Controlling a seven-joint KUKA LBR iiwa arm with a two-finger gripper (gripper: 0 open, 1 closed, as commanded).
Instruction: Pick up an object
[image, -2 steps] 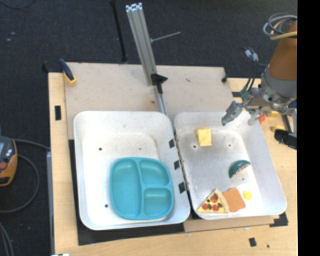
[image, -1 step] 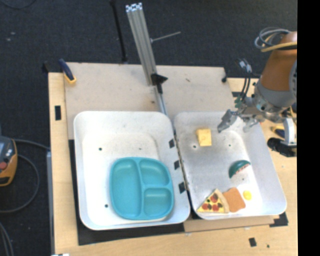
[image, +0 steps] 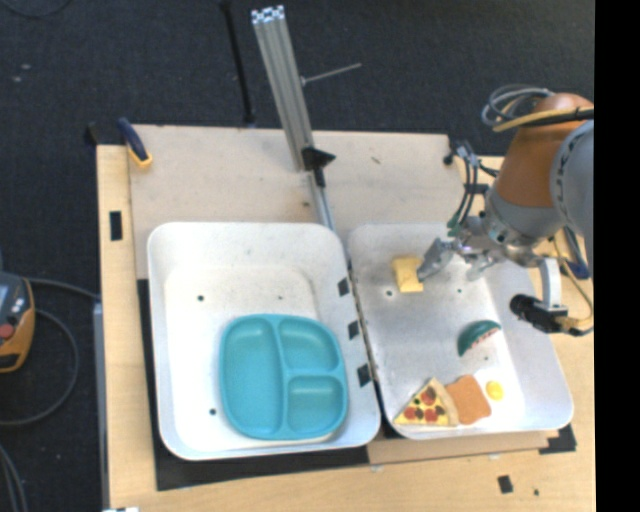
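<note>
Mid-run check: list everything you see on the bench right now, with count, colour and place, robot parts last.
Bins: two, white, side by side on the bench.
Divided tray: one, turquoise, in the left bin, near its front.
Block: one, yellow, right bin, rear left, beside the claw tip.
Pizza slice: one, yellow with red spots, right bin, front edge.
Orange piece: one, right of the pizza slice, touching it.
Small yellow piece: one, right of the orange piece.
Green-topped item: one, right bin, middle right.
Metal rail: one, silver, behind the bins.
Arm: one, grey and orange, right.
Claw: one, over the right bin's rear.
</note>
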